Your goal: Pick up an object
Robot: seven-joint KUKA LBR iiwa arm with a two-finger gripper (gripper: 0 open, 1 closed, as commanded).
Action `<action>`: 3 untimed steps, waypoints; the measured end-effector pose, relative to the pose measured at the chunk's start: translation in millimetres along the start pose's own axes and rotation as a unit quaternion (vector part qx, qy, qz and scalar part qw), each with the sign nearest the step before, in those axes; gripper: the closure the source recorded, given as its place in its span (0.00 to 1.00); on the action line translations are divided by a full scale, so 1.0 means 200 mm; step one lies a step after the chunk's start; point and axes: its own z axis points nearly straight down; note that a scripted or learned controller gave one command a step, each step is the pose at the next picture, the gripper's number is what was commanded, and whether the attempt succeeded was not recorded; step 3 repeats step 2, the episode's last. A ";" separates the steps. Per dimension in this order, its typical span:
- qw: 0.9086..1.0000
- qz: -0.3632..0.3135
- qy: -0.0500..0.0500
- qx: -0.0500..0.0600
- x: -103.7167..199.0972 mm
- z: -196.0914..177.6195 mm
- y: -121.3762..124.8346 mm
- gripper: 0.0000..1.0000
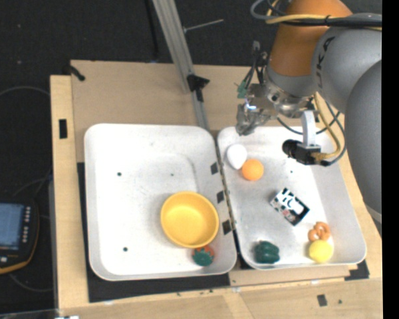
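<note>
My gripper (246, 121) hangs over the far left corner of the right bin (346, 198), just above and behind a white egg-shaped object (236, 156). Nothing shows between its fingers. An orange ball (253, 170) lies right beside the white object. Further forward in the same bin lie a black and white block (290, 206), a dark green piece (266, 251), a yellow ball (320, 250) and a small orange ring-shaped piece (319, 231). The left bin (120, 178) holds a yellow bowl (189, 218) and a small green and red object (203, 256) at its front edge.
A slanted metal pole (176, 42) rises behind the bins, its clamp near the gap between them. The grey arm with its orange band (306, 32) fills the upper right. A handheld control pendant (10, 234) lies off the bench at the left.
</note>
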 end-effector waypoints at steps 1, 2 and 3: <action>1.000 -0.001 0.000 0.000 0.28 -0.04 -0.07 1.00; 1.000 -0.001 0.000 0.001 0.57 -0.02 -0.13 1.00; 1.000 -0.001 0.000 0.001 0.57 -0.02 -0.13 1.00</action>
